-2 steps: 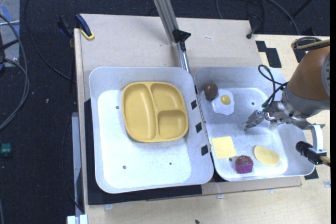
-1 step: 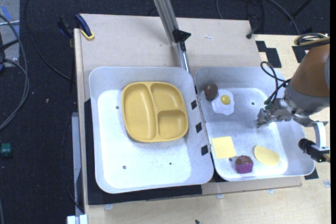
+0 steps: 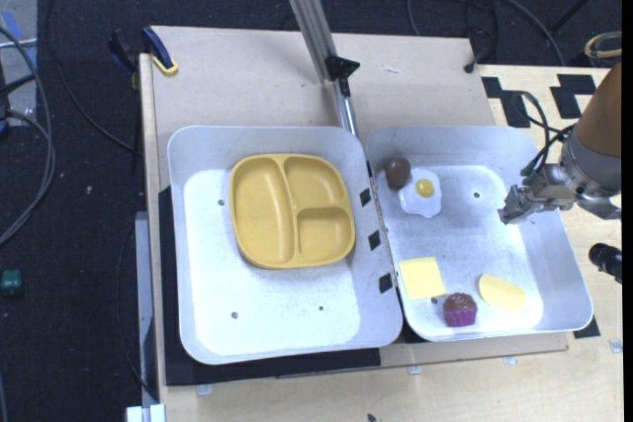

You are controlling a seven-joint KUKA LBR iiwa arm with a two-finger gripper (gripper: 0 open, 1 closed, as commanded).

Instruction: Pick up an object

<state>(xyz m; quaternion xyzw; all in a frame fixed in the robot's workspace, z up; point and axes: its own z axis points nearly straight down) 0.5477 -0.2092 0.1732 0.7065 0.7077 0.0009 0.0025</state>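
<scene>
The right bin (image 3: 554, 282) holds a brown round piece (image 3: 397, 172), a white fried egg with a yellow yolk (image 3: 422, 194), a flat yellow square (image 3: 423, 277), a purple cup-shaped piece (image 3: 459, 309) and a pale yellow oval (image 3: 502, 292). My gripper (image 3: 517, 206) hangs over the right bin's right side, well to the right of the egg and above the oval. No object shows between its tips.
A yellow divided plate (image 3: 293, 210) lies in the left bin (image 3: 198, 311). A grey metal pole (image 3: 309, 5) slants down to the seam between the bins. Cables lie on the dark floor behind the bench.
</scene>
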